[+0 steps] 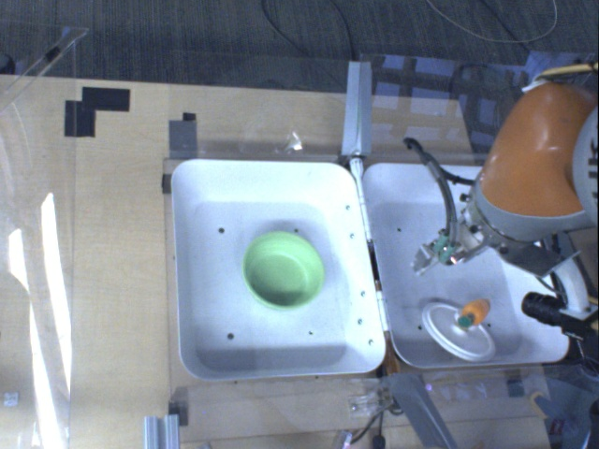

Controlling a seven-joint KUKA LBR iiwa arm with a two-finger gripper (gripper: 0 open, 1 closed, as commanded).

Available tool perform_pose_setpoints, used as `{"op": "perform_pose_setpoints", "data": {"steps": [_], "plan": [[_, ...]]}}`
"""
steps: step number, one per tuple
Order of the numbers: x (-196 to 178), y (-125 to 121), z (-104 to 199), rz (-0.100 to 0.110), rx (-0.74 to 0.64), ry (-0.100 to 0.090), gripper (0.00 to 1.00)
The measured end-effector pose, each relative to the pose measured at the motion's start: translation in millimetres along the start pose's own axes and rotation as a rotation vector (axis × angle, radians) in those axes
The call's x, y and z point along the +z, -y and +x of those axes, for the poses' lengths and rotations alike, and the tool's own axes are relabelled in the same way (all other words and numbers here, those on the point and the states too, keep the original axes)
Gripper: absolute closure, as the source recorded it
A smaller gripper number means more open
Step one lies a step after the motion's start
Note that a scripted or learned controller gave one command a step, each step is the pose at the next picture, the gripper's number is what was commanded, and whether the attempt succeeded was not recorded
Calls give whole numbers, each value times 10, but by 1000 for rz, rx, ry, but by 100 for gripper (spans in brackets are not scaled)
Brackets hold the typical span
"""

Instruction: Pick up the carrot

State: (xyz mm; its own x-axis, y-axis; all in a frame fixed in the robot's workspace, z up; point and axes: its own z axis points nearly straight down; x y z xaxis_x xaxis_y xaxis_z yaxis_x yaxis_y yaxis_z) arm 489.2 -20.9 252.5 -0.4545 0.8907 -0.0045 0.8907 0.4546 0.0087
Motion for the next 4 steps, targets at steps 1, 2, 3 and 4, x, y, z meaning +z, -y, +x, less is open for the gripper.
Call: {"op": "perform_pose_setpoints", "data": {"steps": [1,2,3,4], "plan": [[0,1,-1,0,0,0,0],[541,399,-750,5,126,-1,0],[1540,688,-1422,-8,-23,12,0],[1415,650,-1416,-14,-27,12,100]]}}
